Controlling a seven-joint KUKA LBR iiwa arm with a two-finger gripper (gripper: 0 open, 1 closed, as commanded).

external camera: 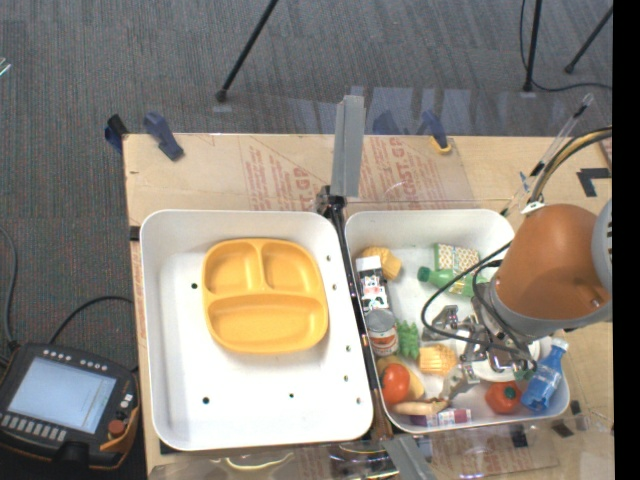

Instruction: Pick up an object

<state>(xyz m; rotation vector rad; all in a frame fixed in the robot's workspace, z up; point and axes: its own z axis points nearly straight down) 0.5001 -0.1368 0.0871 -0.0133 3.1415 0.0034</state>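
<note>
Two white bins [160,268]; one yellow tray [266,296]; two tomatoes [396,380]; one can [381,332]; one blue bottle [543,378]. Gripper [470,363] low among clutter, opening impossible to tell.

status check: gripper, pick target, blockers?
Gripper low in right bin, over the toy clutter. Nothing visibly held. Tomato and can crowd close. Left bin holds yellow tray.

The arm's orange band [548,258] is covering the right bin's [420,215] right edge; the gripper [478,353] fingers (lost among cables) are proving unreadable. The pendant [65,400] is running off the picture's left edge.
</note>
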